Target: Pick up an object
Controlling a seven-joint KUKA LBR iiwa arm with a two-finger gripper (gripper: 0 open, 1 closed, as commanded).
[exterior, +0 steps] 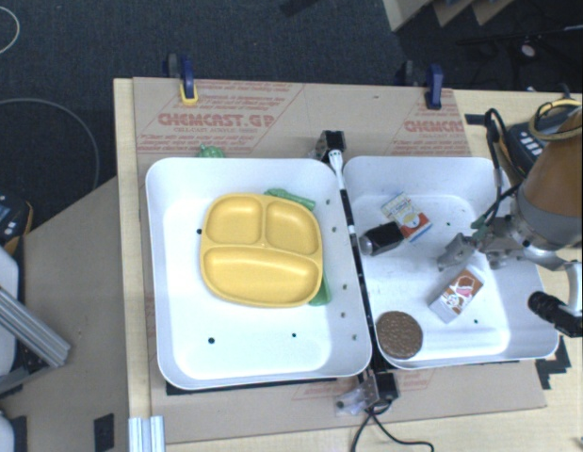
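Hand (463, 250) | fingers seemingly spread (view poor), holding nothing | just above small carton (457, 295) | right bin (479, 172)

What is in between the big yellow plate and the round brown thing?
In the camera view, just bare white bin floor and the rims where both bins meet lie between the yellow plate and the brown disc.

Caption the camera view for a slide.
Gripper poised over the right bin, above a small carton and a brown disc; yellow tray in the left bin.
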